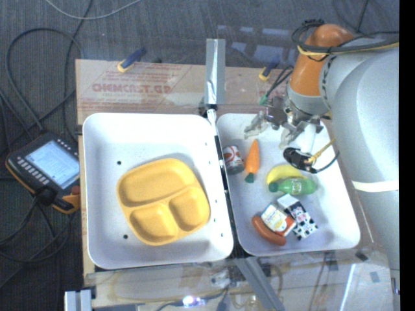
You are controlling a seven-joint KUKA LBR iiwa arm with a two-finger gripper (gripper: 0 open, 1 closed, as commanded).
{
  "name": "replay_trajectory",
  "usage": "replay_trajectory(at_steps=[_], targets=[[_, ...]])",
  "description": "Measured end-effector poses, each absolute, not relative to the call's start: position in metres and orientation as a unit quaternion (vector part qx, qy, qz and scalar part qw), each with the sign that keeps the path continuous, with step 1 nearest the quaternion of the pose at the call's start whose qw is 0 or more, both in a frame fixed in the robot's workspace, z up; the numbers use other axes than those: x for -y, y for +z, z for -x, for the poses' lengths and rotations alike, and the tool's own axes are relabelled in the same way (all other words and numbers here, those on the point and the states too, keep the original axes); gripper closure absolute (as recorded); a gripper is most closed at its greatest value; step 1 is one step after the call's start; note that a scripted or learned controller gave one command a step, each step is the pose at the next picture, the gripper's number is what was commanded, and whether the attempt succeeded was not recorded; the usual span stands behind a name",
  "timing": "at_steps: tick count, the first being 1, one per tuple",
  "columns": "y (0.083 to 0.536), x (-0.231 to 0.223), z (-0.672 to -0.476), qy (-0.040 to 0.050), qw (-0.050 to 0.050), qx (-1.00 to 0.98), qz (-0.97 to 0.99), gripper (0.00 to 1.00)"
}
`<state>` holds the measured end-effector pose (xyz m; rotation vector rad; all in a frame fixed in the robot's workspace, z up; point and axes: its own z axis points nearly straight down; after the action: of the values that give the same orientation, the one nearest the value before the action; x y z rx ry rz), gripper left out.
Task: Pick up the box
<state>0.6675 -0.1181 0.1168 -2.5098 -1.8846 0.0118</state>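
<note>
The box (301, 220) is small, white with black patterning, and lies in the near right part of the right bin (337, 193). It touches a red and white packet (275, 218) and a hot dog (267, 232). My gripper (275, 128) hangs over the far end of the same bin, well beyond the box. Its fingers are spread open with nothing between them. The grey arm with its orange band (308, 76) comes in from the upper right.
Between gripper and box lie a small can (232, 159), a carrot (252, 160), a banana (288, 173) and a green bottle (295, 186). The left bin (104, 238) holds a yellow divided tray (163, 201). A teach pendant (42, 167) lies at left.
</note>
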Motion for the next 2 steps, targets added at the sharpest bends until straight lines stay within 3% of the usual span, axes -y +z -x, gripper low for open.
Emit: replay_trajectory(at_steps=[1, 2], targets=[[0.089, 0.173, -0.58, -0.0033, -0.004, 0.551, 0.835, 0.0], [0.09, 0.126, -0.511, -0.0037, -0.004, 0.522, 0.853, 0.0]])
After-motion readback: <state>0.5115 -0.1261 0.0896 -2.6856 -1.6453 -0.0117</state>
